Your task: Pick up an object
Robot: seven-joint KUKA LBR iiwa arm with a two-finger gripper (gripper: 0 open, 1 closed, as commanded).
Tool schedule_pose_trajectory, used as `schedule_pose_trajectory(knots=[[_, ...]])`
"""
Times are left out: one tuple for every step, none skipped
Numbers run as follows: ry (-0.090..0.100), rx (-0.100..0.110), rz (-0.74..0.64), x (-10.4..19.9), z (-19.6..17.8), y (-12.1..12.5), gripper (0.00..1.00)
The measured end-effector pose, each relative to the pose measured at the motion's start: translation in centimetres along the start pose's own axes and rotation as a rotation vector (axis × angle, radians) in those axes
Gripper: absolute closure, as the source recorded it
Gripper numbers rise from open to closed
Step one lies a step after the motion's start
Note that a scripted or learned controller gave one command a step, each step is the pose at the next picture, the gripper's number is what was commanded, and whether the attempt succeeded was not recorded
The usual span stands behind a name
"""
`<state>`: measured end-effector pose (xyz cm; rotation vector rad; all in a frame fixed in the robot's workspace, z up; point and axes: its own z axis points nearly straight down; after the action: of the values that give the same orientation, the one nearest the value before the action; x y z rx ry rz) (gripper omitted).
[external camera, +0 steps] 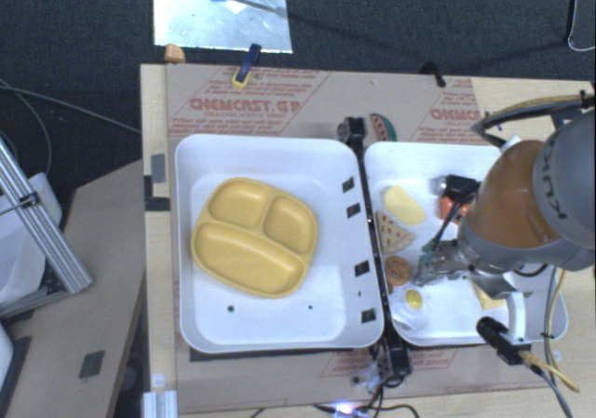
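Seen from above at a slant, a bench [307,95] covered in printed brown cardboard carries two shallow white bins side by side. The left bin [200,165] holds a pale yellow divided plate [253,235] with three compartments, lying flat a little left of the bin's middle. The right bin [377,165] holds several small toy-food pieces, any of which could be the thing to pick up. Taking the right bin as landmark: a pale yellow oval piece [404,205] lies in its upper left part; just below that is a triangular slice [393,238] with a tan crust and red speckles; below the slice sits a small round brown piece [398,270]; and near the bin's lower left corner lies a white fried-egg shape with a yellow centre [412,302]. A red-orange and black item [453,195] sits near the upper middle of the bin, partly hidden by the arm. The grey arm [526,207], with its orange band, reaches in from the right and covers most of the bin's right half. Its gripper [430,265] is low over the bin's middle, just right of the brown round piece and above the egg shape, with the slice close to its upper left. Whether the gripper is spread or pressed together cannot be told, and nothing is seen caught in it.
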<state>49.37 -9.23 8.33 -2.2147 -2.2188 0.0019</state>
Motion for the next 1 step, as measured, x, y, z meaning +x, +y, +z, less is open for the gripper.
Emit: schedule_pose_trajectory(knots=[[-0.004, -0.009, 0.001, -0.3, -1.18, 0.45, 1.0]])
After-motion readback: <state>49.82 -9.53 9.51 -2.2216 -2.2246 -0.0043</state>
